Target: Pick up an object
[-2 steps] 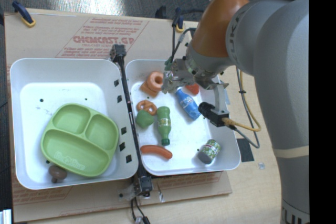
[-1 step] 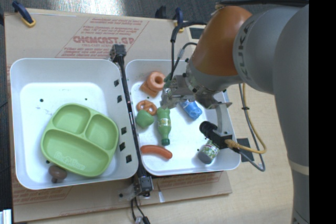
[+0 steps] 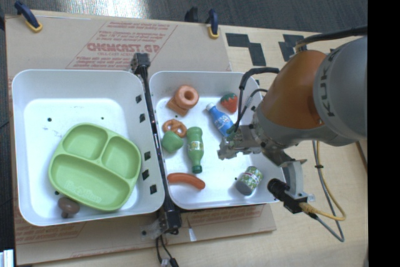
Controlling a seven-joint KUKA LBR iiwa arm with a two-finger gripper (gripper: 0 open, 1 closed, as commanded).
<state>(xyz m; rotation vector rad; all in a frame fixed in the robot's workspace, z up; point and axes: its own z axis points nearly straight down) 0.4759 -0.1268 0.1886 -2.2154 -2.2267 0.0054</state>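
Gripper (image 3: pixel 229 150) over the right bin (image 3: pixel 206 196), hanging above bare floor with nothing seen between its fingers; whether they are wide or narrow cannot be told.

Nearest targets are the blue bottle (image 3: pixel 219 120) just beyond it and the small can (image 3: pixel 249 179) nearer and to the right; a clean pick probably means centring over one and descending straight, clear of the green bottle (image 3: pixel 195 148) at left. The arm reaches in from the right, orange band over the bin's right wall, wrist angled down and left.

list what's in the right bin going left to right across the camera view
pretzel → green bottle → blue bottle → end effector → can
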